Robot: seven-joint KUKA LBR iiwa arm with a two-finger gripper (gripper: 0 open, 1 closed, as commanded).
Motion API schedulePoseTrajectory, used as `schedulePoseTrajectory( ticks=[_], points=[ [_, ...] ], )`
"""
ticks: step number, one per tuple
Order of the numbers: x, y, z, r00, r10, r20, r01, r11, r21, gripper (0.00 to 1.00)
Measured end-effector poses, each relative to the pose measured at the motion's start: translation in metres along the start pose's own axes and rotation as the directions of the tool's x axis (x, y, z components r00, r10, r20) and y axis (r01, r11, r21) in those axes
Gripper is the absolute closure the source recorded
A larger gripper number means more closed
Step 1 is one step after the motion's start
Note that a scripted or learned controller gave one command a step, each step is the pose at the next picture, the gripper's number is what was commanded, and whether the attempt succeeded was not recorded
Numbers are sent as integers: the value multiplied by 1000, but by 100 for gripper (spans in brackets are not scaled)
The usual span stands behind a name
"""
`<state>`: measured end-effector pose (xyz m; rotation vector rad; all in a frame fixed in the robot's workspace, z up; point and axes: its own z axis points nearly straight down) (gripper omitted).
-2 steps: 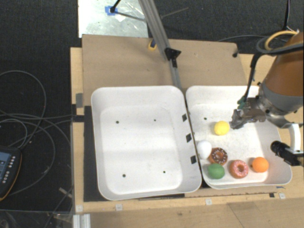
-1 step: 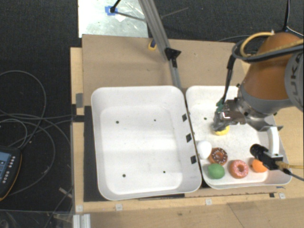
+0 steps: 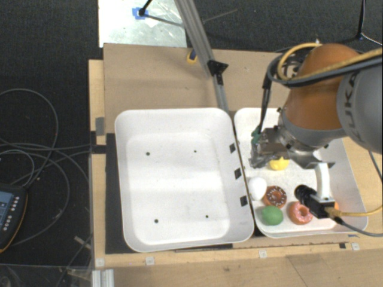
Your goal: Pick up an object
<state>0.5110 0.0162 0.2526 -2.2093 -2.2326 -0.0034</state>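
The left bin point(image 3: 179, 178) sits beside the right bin point(image 3: 350, 190). In the right bin, by the left wall, lie a white ball point(image 3: 257, 188), a green ball point(image 3: 272, 215), a brown donut point(image 3: 276, 195), a yellow toy point(image 3: 279, 164) and a pink donut point(image 3: 299, 213). The pincer point(image 3: 263, 151) hangs just left of the yellow toy; I cannot tell its state.

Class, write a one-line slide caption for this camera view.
KUKA arm lowers its gripper into the right bin above toy foods; left bin alongside.

Wooden bench point(image 3: 155, 76) carries left white bin point(image 3: 179, 178). Grey pole point(image 3: 200, 40) slants across its far side (blue tape point(image 3: 139, 12) at the floor). Black cables point(image 3: 36, 154) and handheld pendant point(image 3: 9, 211) lie left.
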Motion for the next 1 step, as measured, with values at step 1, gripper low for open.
schedulePoseTrajectory(
  ticks=[1],
  points=[
    [61,3,5,1000,-1,-1,1,1000,0,100]
  ],
)
